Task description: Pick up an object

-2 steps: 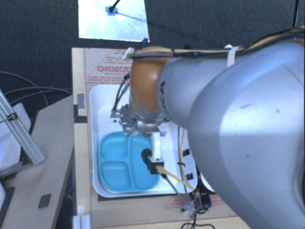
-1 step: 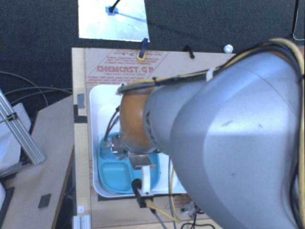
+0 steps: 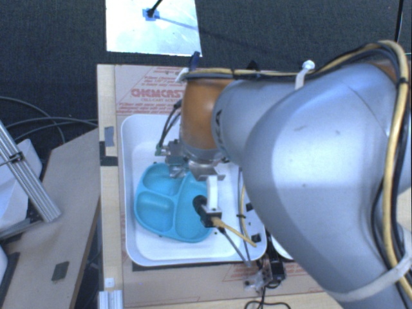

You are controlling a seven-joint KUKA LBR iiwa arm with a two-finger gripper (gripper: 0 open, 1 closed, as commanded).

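A light blue plastic plate [image 3: 158, 205] with moulded compartments lies in the left white bin [image 3: 131, 172], towards its near left side. My gripper [image 3: 193, 171] hangs from the orange-banded wrist [image 3: 201, 111] straight down over the plate's upper right edge, very close to it or touching it. The wrist body hides the contact spot. A white and black part [image 3: 209, 206] with a yellow cable reaches down over the plate's right rim. I see nothing lifted off the bin floor.
The grey arm [image 3: 322, 172] covers the right half of the view and most of the right bin. Cardboard with red print [image 3: 154, 92] lies under the bins. A shiny white panel [image 3: 151, 18] sits at the back; a metal rail [image 3: 26, 176] stands left.
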